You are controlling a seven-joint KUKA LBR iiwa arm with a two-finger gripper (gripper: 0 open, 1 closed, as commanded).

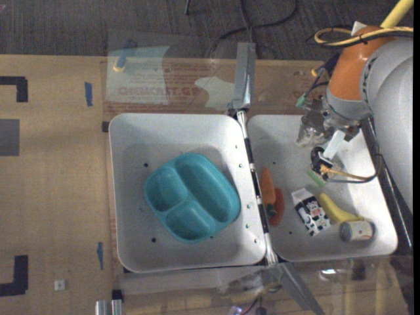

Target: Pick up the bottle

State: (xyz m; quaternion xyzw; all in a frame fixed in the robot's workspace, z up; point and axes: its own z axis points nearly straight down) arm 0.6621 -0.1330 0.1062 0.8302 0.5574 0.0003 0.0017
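One bottle, one banana, one plate

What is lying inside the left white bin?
Inside the left white bin lies one teal divided plate with three empty compartments. The bin floor under the plate is covered, so anything beneath it cannot be seen.

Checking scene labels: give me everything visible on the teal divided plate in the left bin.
The teal divided plate looks like smooth plastic, with rounded corners and three compartments: two long ones toward the upper right and one across the lower left. It lies flat, face up and turned at an angle, near the middle of the left bin. It touches only the bin floor.
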